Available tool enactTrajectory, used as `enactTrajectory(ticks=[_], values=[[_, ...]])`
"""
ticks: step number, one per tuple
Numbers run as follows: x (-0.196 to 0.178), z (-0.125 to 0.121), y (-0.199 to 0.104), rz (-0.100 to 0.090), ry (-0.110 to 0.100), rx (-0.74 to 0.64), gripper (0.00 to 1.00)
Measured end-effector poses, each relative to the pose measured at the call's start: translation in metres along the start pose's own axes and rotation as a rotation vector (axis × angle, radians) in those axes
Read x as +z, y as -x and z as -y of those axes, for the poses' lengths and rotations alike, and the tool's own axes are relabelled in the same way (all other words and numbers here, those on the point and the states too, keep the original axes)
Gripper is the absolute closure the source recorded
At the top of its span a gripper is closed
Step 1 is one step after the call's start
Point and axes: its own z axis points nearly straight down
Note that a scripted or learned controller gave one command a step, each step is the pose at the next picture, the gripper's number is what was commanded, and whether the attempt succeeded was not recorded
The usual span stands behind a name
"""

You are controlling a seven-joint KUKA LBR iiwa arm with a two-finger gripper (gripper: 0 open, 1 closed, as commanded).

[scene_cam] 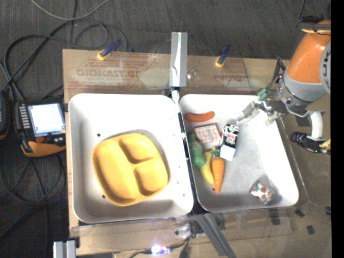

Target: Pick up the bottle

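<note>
The hand (251,112) hovers over the right bin (285,160), fingers spread, gripping nothing. The bottle (194,148) — green — lies well beyond it against the dividing wall, wedged among toys.

The arm entered from the right edge of the camera view, its orange band uppermost at the top right and the grey wrist below it, angled down and to the left. The tool (248,113) pointed left from the wrist, held low at a slant. Its thin fingers were too small and blurred to make out their spacing.
</note>
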Motion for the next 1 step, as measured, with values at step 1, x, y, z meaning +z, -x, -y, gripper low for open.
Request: enactTrajectory(ticks=[1], values=[[0.0717, 0.0275, 0.0149, 0.009, 0.04, -0.052, 0.0]])
